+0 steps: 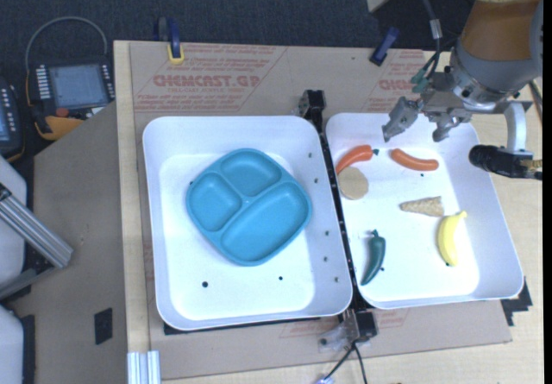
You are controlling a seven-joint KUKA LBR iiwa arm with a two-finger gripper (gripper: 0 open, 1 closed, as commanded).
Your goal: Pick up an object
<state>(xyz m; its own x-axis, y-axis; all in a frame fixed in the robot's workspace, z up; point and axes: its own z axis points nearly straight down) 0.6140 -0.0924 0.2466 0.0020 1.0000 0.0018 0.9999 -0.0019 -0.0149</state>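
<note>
The right bin [492, 279] holds several toy foods: an orange carrot [354, 156], a red-orange sausage [414, 160], a round beige cookie [354, 185], a tan wedge [422, 205], a yellow banana [448, 238] and a dark green pepper [374, 258]. My gripper [423, 126] hangs over the back of this bin, just behind the sausage. Its two grey fingers [398, 123] are spread apart, open, with nothing between them.
The left bin [172, 270] holds a blue divided plate [250, 205]. A black clamp [311, 103] sits at the back where the two bins meet. A dark cylinder [504, 160] juts in at the right edge of the right bin.
</note>
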